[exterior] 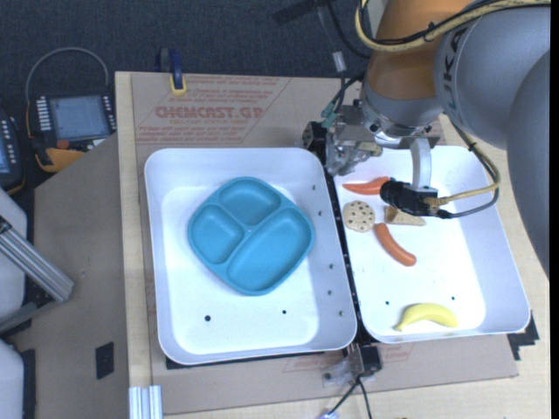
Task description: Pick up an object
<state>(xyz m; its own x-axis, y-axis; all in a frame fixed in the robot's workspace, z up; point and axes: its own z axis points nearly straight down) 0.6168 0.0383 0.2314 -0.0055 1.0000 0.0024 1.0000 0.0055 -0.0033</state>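
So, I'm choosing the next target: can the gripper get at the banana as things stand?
Probably yes. The banana lies alone near the right bin's near edge, with nothing on or against it, and the gripper hangs over the same bin's far corner.

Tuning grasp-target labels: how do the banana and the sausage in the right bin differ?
Colour: banana is yellow, sausage is orange-red.
Shape: banana is curved, sausage is nearly straight.
Pose: banana lies crosswise near the bin's lower rim in view; sausage lies diagonally mid-bin, beside the cookie.
Shared: both are elongated and lie flat and loose in the right bin.
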